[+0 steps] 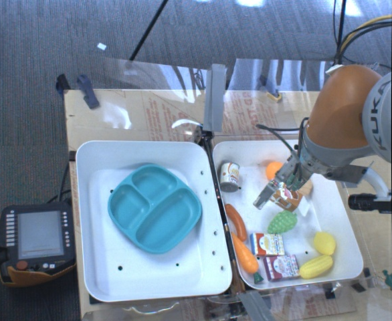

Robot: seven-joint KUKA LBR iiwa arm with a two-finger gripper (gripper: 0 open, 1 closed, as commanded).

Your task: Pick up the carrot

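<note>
Arm [346, 116]: reaching in from the right, hanging over the right bin's [346, 229] far half.
Left bin [95, 246]: holding a blue tray [154, 207].
Carrot [245, 255]: lying by the right bin's left wall, near end, touching a sausage [235, 222] and a carton [267, 244].
Gripper [268, 196]: tilting down-left above a green toy [282, 222]; jaws' state, cannot tell.

Orange ball [273, 170] half hidden behind arm [336, 122]. Item under wrist [288, 197] partly covered, identity unclear. Labels on can [230, 176] and two cartons [267, 244] too small to read. Arm cut off at right edge.
</note>
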